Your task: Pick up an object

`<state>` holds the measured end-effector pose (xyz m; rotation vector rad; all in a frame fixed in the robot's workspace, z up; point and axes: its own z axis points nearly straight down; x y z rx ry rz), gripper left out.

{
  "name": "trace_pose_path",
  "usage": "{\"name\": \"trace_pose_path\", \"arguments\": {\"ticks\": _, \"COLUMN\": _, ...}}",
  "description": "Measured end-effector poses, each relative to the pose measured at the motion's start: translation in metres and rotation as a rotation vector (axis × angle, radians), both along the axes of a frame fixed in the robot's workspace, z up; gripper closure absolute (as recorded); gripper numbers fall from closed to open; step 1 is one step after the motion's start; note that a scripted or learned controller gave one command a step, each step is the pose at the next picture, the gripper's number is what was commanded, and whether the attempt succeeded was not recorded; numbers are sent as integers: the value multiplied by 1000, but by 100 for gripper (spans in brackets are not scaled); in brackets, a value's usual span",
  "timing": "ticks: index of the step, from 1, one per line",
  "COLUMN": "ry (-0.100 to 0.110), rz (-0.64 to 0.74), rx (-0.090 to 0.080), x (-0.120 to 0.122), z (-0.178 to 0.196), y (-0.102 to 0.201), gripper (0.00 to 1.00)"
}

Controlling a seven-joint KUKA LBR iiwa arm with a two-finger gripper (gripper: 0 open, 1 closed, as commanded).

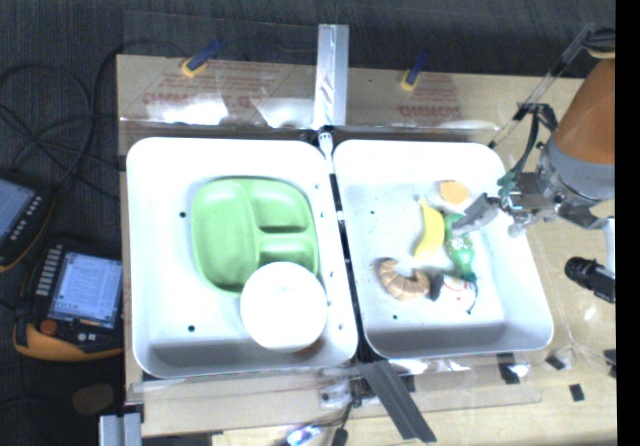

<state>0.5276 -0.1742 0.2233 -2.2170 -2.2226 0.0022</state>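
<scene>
Orange-banded and grey, the arm (590, 149) is reaching in from the right, high above the tabletop (470, 94), and is carrying the gripper (474, 217) out over the right bin (520, 329). I cannot tell from this slant whether the gripper is parted or closed, and nothing is showing clamped in it.

Below it the small toy foods are sitting in a loose cluster on the bin floor. A yellow banana (431, 231) is lying just to the left of the gripper tip, with its long axis running nearly up and down the view, its upper end near a fried egg (452, 193). A green leafy piece (462, 256) is resting just under the tip, toward the near rim. Further left and nearer the camera, a curled brown croissant (402, 279) is lying apart from the banana.

In the left bin (150, 234) a green divided plate (245, 224) and a white bowl (284, 305) are sitting well away from the gripper.

My judgement is that the banana is the likeliest target: the tip needs to shift a little leftward and descend, closing across the banana's narrow width rather than along its length.
</scene>
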Motion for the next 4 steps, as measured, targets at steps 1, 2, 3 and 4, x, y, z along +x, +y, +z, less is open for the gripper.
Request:
{"name": "trace_pose_path", "arguments": {"ticks": 1, "ry": 1, "rz": -84, "rx": -2, "x": 24, "z": -80, "y": -6, "gripper": 0}}
{"name": "trace_pose_path", "arguments": {"ticks": 2, "ry": -16, "rz": -104, "rx": -3, "x": 32, "z": -134, "y": -15, "gripper": 0}}
{"name": "trace_pose_path", "arguments": {"ticks": 3, "ry": -14, "rz": -104, "rx": -3, "x": 32, "z": -125, "y": -15, "gripper": 100}}
{"name": "trace_pose_path", "arguments": {"ticks": 4, "ry": 0, "rz": -160, "rx": -3, "x": 52, "z": -34, "y": 11, "gripper": 100}}
